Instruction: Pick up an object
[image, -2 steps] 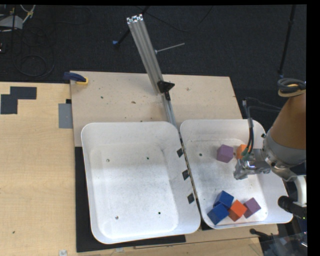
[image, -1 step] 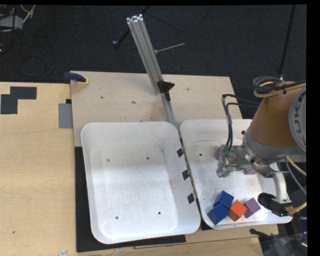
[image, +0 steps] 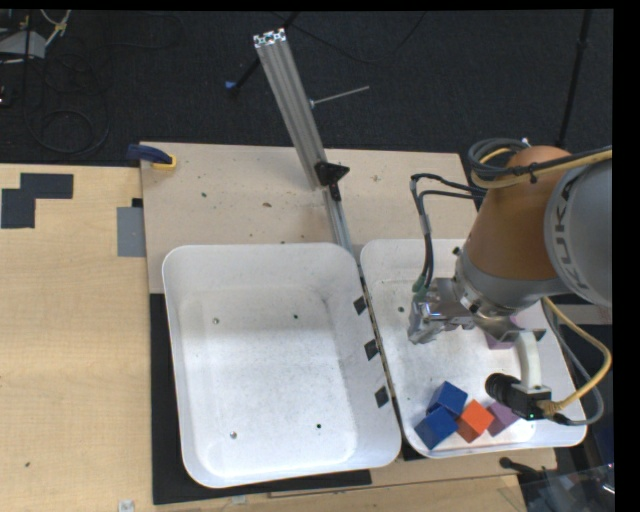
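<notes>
My gripper (image: 425, 322) hangs over the middle of the right bin (image: 400, 270), under the orange wrist band. Nothing shows between its metal parts. Near the bin's front edge lie two blue blocks (image: 441, 412), an orange block (image: 475, 421) and a purple block (image: 505, 417), packed close together. They sit in front of the gripper and a little to its right. Another purple piece (image: 497, 338) peeks out beside the wrist, partly hidden by the arm.
The left bin (image: 200, 300) lies beside the right one, with black clips (image: 371, 348) along the shared wall. A slanted aluminium rail (image: 298, 110) rises behind the bins. Cables and a black connector (image: 515, 392) hang at the arm's right.
</notes>
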